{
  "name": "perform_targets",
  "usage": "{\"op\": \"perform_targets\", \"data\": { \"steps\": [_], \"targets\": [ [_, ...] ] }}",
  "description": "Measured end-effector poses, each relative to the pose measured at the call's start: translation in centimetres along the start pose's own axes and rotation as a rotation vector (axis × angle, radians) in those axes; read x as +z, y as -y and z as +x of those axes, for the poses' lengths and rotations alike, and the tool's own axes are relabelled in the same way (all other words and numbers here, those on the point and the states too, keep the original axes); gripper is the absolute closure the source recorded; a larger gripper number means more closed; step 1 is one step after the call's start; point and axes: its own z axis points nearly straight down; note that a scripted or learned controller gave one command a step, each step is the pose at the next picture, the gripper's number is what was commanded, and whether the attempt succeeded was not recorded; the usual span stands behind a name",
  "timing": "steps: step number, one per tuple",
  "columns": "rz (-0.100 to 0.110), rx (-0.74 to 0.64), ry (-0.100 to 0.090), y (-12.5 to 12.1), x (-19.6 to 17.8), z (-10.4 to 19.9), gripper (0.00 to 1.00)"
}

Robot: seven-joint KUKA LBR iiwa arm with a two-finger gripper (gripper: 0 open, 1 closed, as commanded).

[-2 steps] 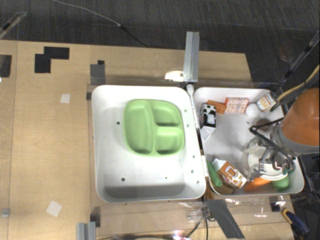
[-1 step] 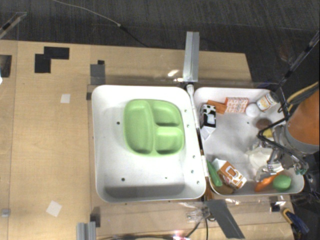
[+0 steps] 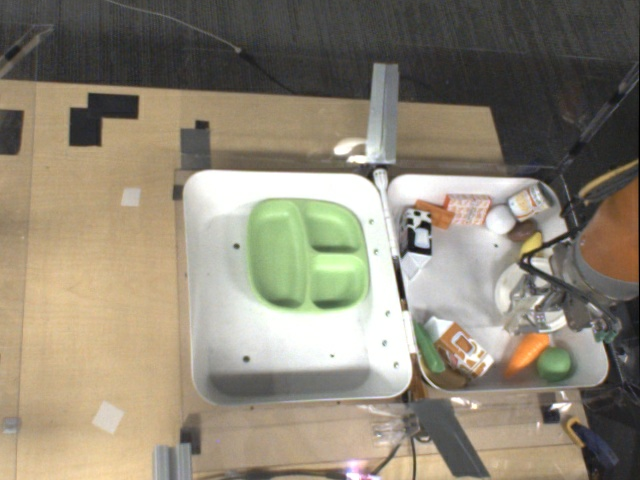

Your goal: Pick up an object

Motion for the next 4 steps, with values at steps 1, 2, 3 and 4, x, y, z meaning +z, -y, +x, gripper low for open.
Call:
{"op": "perform_targets", "data": {
  "steps": [1, 2, 3, 4],
  "targets": [
    [-0.006, -0.401, -0.029, 0.9, -6.3, -1.7, 1.00],
    [-0.012, -0.673, -0.028, 1.1, -6.2, -6.4, 1.00],
    [-0.012, -0.564, -0.027, -5.3, -10.5, -10.1, 1.00],
    [-0.009, -0.393, -0.028, -6.0, -9.3, -14.2, 1.00]
  ]
}}
